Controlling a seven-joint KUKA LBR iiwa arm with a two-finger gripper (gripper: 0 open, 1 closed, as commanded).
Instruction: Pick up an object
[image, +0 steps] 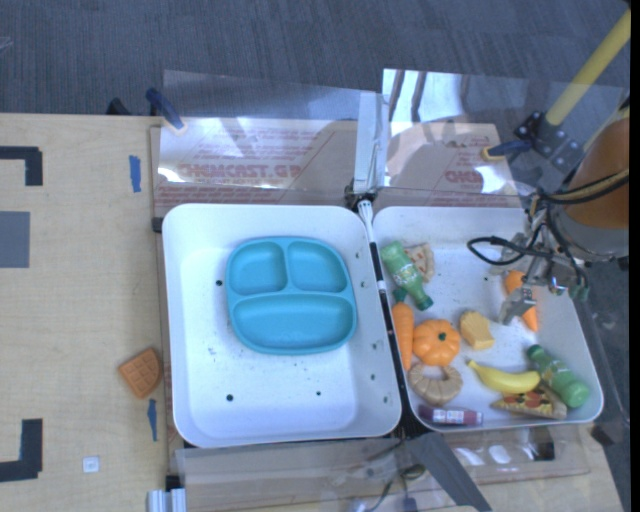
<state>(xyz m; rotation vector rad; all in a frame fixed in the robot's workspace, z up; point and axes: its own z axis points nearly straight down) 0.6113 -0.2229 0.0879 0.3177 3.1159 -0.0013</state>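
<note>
My gripper (522, 300) hangs over the right side of the right bin (590, 330), low among the toys. An orange piece (531, 319) shows just below it and another orange bit (513, 282) just above it; whether it is one object under the gripper I cannot tell. A yellow wedge (476, 330) lies just left of the gripper. Further left sit an orange pumpkin (436, 340), a carrot (402, 325) and a green bottle (405, 272). A banana (505, 378), a second green bottle (556, 374) and a pizza slice (530, 404) lie toward the bin's front.
The left bin (200, 380) holds a blue divided plate (290, 295). A bagel (436, 382) and a small red tube (450, 415) lie at the right bin's front left. A waffle piece (140, 372) rests on the wooden bench to the left of the bins.
</note>
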